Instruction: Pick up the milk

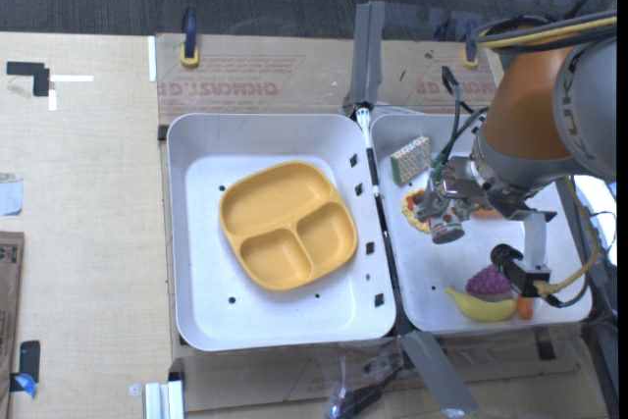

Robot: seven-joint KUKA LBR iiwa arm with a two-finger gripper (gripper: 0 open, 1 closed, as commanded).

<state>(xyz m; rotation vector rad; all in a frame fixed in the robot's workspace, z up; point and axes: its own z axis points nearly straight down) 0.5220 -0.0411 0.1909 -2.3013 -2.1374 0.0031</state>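
A small carton-like box (pixel 410 159), pale and speckled with a green side, lies tilted at the back left of the right bin (pixel 549 211); it may be the milk. My gripper (pixel 444 214) hangs low over the right bin's left half, just in front of and slightly right of that box. It sits over a flat red and yellow toy food piece (pixel 418 209), part of which it hides. The grey arm with its orange band (pixel 525 103) covers the bin's back right.
A purple grape bunch (pixel 488 283), a yellow banana (pixel 481 305) and a small orange item (pixel 526 309) lie at the right bin's front. The left bin (pixel 196 211) holds a yellow divided plate (pixel 287 224). A metal divider (pixel 369 64) stands between the bins.
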